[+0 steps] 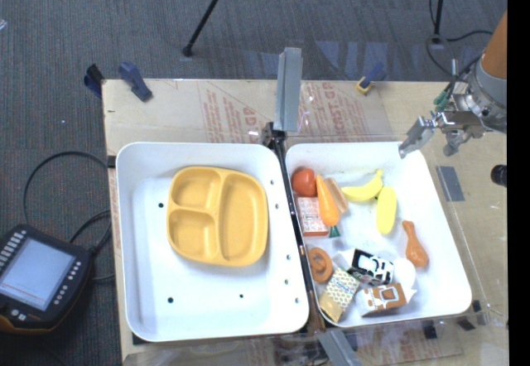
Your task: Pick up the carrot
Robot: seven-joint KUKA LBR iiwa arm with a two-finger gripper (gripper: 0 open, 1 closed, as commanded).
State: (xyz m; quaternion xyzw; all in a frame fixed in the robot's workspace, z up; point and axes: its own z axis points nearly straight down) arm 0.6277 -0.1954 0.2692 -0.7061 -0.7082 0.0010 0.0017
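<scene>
Beside carrot (pixel 328 200): tomato (pixel 304 182), banana (pixel 364 189), orange box (pixel 312 216).

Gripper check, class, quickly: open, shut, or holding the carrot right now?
Gripper: open, holding nothing, above the right white bin's far corner, apart from the orange carrot.

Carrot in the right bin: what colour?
Orange, with a green stem end; the carrot shows best in the camera view.

The tabletop (pixel 207 112) is pale board with faded red print; two shallow white bins sit on it side by side, the left bin (pixel 145 273) touching the right bin (pixel 447 257); blue clamps (pixel 132 80) grip its far edge.
</scene>
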